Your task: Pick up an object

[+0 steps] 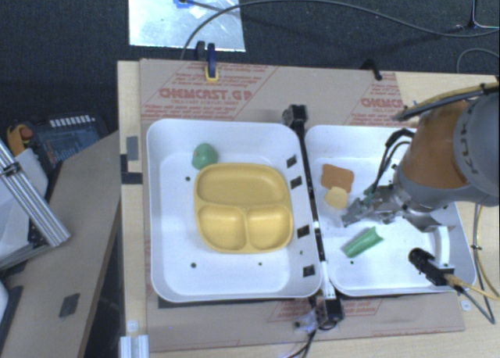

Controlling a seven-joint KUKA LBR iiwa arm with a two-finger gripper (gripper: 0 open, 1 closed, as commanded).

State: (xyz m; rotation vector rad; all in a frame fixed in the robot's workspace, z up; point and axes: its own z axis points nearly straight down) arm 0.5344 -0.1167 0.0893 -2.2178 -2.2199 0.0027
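I see gripper (355, 212) lower right, fingers' spread unclear | green block (362, 241) just below, yellow piece (337, 197) beside (crowded) | risk: nudging either aside

Right bin: orange block (337, 174), pale yellow piece (337, 198) touching; green cylinder (362, 241) lying tilted.

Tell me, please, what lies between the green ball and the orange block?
In the camera view, the yellow tray's upper rim and the black divider between the bins lie between the green ball and the orange block.

Your arm (457, 153) runs off the right edge. The gripper (361, 209) blurs; its fingertips are too small to read.
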